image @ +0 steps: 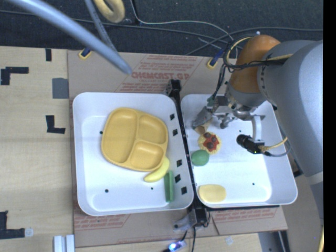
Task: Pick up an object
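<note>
Camera view: my claw (206, 121) hangs low beside the pizza slice (209, 141) in the right bin (278, 190); can't tell its state, so I'd say nothing's lifted yet

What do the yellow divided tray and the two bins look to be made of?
Yellow divided tray: likely moulded plastic, with a matte to satin, uniform colour and rounded compartment ridges. Left bin and right bin: probably thin formed plastic, white and smooth, with soft rounded corners and a faint sheen. Neither can be confirmed by look alone.
</note>
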